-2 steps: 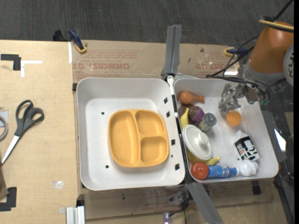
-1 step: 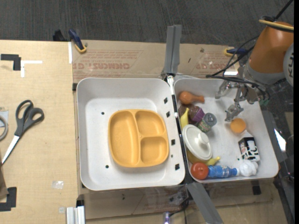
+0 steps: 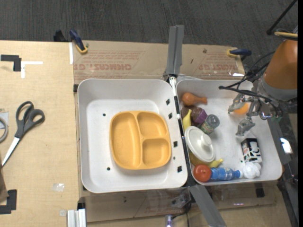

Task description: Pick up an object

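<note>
My gripper [image 3: 244, 115] hangs low over the right bin [image 3: 226, 91], near its right wall. A small orange object [image 3: 242, 109] shows right at the gripper; I cannot tell whether it is held. Just below lie a black-and-white carton [image 3: 251, 150] and a white lump [image 3: 252, 170]. Further left in this bin are an orange drumstick-shaped toy [image 3: 193, 98], a purple item [image 3: 199, 113], a yellow banana [image 3: 187, 119], a grey-capped jar [image 3: 209, 123], a white bowl [image 3: 200, 144], a red ball [image 3: 202, 173] and a blue bottle [image 3: 225, 175].
The left bin [image 3: 94, 126] holds a yellow divided plate [image 3: 140, 140]. Scissors [image 3: 23, 122] lie on the wooden bench at far left. Blue clamps [image 3: 78, 40] sit on the cardboard behind the bins. Cables run near the arm at right.
</note>
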Available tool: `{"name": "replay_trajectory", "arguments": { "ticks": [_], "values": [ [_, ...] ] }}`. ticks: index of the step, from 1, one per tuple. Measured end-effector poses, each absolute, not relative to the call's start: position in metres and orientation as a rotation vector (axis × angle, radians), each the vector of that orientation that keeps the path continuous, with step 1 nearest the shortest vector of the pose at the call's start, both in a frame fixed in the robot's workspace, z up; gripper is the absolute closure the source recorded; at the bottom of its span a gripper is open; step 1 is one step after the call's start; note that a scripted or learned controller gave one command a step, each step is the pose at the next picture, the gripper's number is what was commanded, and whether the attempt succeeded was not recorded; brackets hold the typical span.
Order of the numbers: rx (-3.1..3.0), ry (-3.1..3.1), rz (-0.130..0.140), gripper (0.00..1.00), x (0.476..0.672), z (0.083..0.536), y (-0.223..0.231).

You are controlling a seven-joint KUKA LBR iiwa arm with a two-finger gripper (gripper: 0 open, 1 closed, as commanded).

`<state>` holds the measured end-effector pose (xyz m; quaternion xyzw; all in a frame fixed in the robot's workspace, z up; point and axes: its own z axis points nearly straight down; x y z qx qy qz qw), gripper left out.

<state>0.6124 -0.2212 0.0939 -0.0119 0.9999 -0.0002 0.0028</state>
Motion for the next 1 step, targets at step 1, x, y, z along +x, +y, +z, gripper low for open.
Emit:
{"name": "replay_trajectory", "arguments": {
  "ticks": [1],
  "values": [
    [-0.020, 3.138, 0.000, 0.00, 0.5447, 0.0927, -0.2216]
  ]
}}
